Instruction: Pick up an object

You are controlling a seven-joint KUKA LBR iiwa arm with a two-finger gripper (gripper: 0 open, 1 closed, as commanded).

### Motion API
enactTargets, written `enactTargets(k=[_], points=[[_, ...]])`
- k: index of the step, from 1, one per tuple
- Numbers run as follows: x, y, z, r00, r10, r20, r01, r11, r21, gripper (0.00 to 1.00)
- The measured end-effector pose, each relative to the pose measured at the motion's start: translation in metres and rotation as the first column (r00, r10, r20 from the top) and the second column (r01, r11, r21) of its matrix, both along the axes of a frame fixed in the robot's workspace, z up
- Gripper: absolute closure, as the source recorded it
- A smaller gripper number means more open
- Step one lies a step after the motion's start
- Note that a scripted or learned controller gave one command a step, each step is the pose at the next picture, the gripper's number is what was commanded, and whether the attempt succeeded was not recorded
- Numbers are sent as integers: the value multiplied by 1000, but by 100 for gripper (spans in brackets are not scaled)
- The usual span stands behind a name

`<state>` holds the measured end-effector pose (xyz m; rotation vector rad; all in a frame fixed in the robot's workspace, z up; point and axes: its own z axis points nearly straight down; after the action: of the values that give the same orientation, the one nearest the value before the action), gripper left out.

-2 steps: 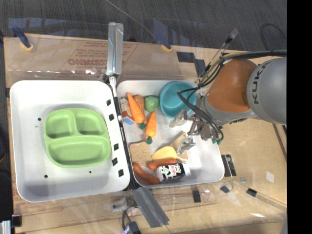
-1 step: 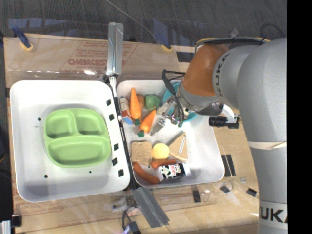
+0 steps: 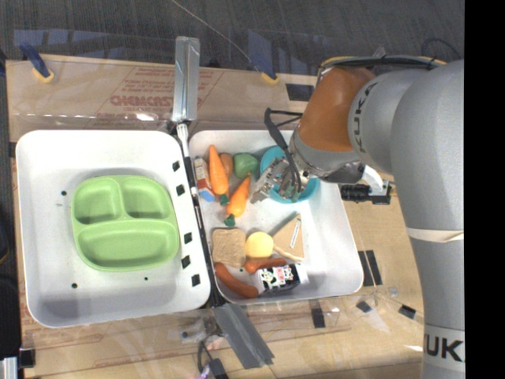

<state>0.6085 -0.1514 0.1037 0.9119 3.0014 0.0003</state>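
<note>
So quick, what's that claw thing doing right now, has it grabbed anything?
Gripper: low in the right bin, between the carrot and the teal bowl. Whether it is open, closed or holding something cannot be told.

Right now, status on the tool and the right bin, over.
Tool low in right bin, at teal bowl; nothing seen between its fingers. Carrots close beside it. Green tray alone in left bin.
</note>
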Motion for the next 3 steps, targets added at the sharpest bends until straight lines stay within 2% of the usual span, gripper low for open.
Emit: enactTargets(k=[1, 2, 3], points=[[0, 8, -2, 1000, 9, -8, -9, 1000, 12, 0], [1, 7, 9, 1000, 14, -4, -14, 1000, 6, 100], [1, 10, 9, 1000, 17, -7, -17, 1000, 10, 0]])
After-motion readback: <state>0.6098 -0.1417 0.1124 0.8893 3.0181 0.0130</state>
